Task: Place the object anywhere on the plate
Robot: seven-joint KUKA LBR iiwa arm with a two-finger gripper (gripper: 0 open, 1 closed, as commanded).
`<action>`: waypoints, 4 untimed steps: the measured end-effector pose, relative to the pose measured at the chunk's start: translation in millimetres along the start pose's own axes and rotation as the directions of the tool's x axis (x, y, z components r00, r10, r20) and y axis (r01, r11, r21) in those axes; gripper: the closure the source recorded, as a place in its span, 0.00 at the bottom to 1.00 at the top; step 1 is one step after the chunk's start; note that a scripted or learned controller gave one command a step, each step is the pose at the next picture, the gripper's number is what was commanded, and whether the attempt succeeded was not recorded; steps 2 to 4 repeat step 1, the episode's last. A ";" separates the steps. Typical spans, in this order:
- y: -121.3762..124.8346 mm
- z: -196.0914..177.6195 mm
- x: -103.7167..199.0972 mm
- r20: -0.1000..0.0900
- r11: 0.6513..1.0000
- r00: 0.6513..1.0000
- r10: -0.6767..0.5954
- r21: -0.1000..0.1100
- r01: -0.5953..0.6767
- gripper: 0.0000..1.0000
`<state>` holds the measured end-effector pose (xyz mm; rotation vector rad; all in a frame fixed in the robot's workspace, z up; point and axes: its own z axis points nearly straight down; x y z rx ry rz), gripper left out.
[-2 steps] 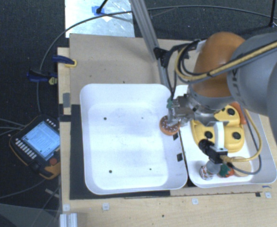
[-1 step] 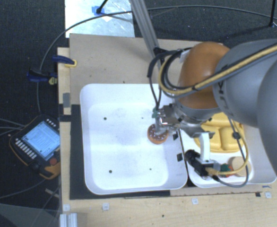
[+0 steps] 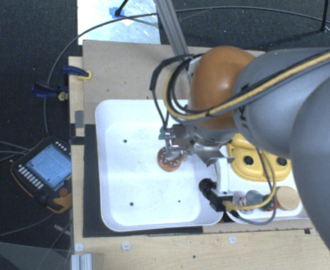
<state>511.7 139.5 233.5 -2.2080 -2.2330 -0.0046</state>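
Dark carpet and a wooden bench frame the scene, with a teach pendant (image 3: 45,173) lying on the floor off the bench's left edge. Nearest the camera, the left white bin (image 3: 120,201) spreads wide, and over its middle the gripper (image 3: 172,151) sits right at a small round brownish object (image 3: 169,161); whether it has it clamped I cannot tell. Farther right, a plate (image 3: 255,217) with yellow items lies under the arm, so this looks like the pick-up step, and next comes a lift and carry rightward.

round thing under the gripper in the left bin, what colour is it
Reddish-brown with a paler centre, as the camera view shows the round object in the left bin.
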 end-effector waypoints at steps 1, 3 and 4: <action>0.5 0.6 -3.5 0.002 1.000 1.000 0.007 0.001 -0.007 0.00; 0.5 0.6 -3.5 0.002 1.000 1.000 0.007 0.001 -0.007 0.00; 0.5 0.6 -3.5 0.002 1.000 1.000 0.007 0.001 -0.007 0.00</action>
